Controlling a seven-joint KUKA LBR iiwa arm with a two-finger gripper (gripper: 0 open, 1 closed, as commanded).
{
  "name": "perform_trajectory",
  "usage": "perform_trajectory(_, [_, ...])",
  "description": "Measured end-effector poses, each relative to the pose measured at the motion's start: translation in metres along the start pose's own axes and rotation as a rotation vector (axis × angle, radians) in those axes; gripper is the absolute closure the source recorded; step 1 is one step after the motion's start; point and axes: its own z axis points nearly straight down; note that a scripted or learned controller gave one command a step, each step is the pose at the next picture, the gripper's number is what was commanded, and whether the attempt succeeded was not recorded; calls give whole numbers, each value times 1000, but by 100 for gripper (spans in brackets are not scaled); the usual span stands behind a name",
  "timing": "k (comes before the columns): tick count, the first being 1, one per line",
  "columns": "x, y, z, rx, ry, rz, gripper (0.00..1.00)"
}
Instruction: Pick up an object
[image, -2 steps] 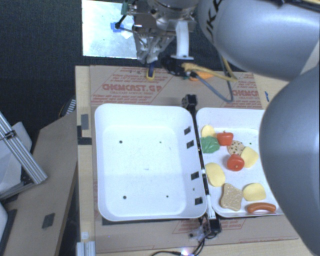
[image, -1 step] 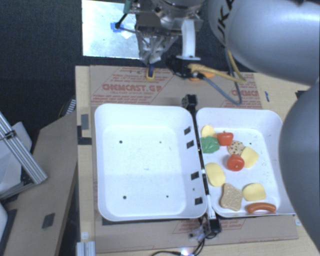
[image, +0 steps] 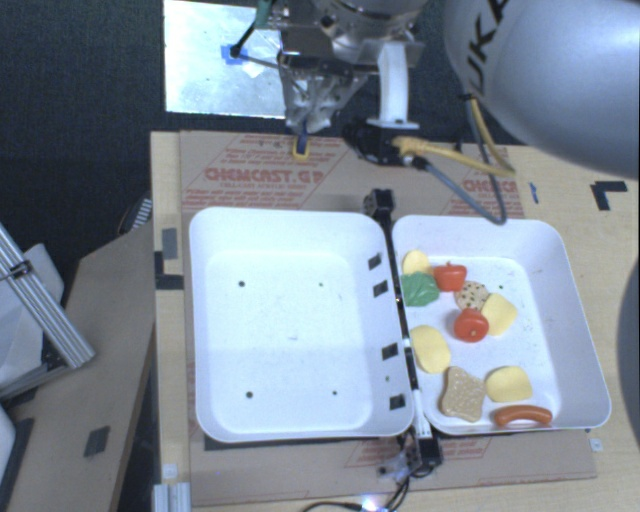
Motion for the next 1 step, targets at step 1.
perform_trajectory(1, [-12,50,58,-1,-1,6,100])
